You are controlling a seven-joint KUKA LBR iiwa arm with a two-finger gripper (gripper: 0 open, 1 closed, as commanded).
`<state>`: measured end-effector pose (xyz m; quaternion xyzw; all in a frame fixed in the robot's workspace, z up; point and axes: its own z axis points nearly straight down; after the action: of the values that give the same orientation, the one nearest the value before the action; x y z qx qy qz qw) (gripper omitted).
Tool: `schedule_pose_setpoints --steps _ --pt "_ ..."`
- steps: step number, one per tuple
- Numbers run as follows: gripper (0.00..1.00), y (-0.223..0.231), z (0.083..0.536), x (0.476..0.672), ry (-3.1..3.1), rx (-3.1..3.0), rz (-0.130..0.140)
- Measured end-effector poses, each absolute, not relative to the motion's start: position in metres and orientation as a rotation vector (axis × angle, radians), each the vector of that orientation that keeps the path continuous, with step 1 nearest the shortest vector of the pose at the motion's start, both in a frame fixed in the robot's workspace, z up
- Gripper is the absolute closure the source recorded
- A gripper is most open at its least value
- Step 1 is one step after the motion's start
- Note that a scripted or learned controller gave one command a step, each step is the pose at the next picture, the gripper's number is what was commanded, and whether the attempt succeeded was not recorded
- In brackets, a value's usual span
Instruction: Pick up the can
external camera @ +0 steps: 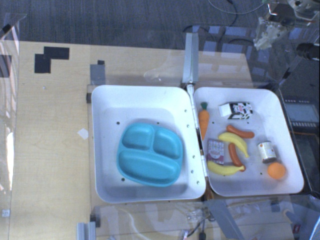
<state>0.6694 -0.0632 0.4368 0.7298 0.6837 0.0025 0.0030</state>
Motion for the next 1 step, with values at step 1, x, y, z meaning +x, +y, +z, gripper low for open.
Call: schedule_pose_setpoints --steps 1 --pt "1.00 -0.0716 0.4366 0.6692 1.935 2.469 0.007"
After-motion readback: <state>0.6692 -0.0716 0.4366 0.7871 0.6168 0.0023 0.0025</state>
